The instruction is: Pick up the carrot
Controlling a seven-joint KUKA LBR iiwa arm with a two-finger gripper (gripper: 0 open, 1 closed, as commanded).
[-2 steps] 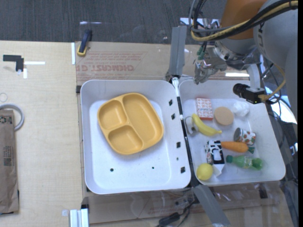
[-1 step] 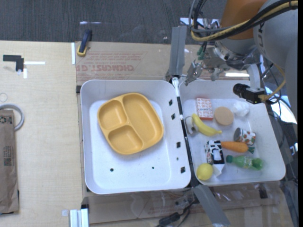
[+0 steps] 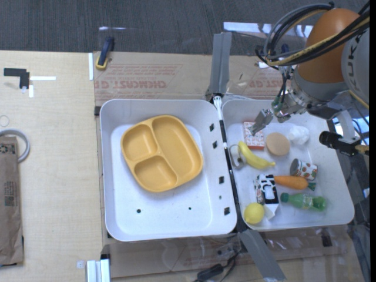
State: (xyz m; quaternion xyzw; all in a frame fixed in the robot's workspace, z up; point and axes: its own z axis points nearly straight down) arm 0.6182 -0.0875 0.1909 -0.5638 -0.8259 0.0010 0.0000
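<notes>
Carrot lies in the right bin, beside the green bottle; the gripper hangs near the banana, seemingly apart, empty.

Grey arm entering from right, orange band above wrist, gripper angled down-left

Grey arm, orange band, seemingly black cables.

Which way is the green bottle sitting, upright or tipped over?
Tipped over. The green bottle lies on its side on the right bin's floor, lengthwise left to right, just below the carrot.
</notes>
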